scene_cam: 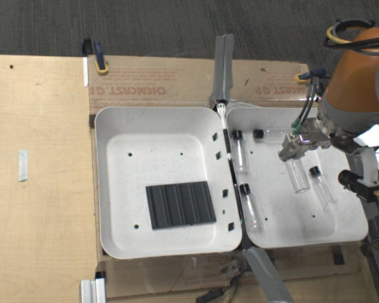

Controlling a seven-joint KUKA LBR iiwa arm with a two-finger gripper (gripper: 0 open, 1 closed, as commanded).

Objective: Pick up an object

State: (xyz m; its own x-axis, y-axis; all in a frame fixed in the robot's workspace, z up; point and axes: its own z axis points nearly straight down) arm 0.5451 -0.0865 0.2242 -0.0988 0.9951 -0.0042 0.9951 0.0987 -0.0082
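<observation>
Gripper (pixel 295 149) is low over the right bin (pixel 265 229), sitting at the top end of a clear tube (pixel 298 177) that lies on the bin floor pointing toward the near edge. From this angle I can't tell if anything is gripped; the tube looks to be lying flat, not lifted. My read: we're at the descend/grasp step, pick not confirmed. Next move needs a firm close on the tube end, then a straight lift. It's clear, round and slick, so it could roll or slip out.

Right bin also has two more clear tubes with black caps lined up along the left wall: upper one (pixel 239 150), lower one (pixel 249 208). There's also a small black piece (pixel 259 133) near the far wall and another tube with a black cap (pixel 321 185) just right of the target.

Left bin (pixel 114 232) holds one dark ribbed flat panel (pixel 180 205), toward the near side.
</observation>
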